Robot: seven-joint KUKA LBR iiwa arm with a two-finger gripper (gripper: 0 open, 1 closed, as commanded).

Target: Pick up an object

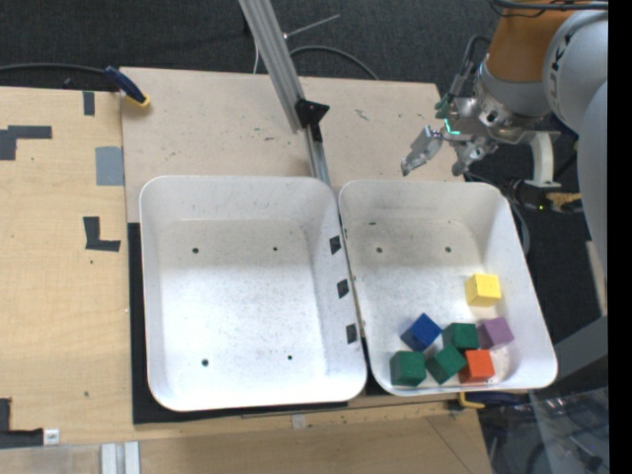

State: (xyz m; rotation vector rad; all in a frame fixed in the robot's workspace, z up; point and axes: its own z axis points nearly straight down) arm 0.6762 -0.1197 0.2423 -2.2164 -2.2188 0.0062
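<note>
Looking down at your tabletop [227, 107], you see the grey arm with its orange band [533, 28] reaching in from the right, its end effector [434, 146] hanging just beyond the far rim of the right-hand shallow white bin [513, 225], above the bench rather than over the blocks. You cannot tell from this angle whether it is spread or closed, and nothing shows between its tips. Your pick candidates all sit in that right bin's near right corner: a small yellow cube [484, 287] a little apart, then a clustered blue cube [422, 331], three green cubes [407, 367], a purple cube [497, 332] and an orange cube [478, 364]. The left-hand white bin [158, 205] lies alongside, touching.
</note>
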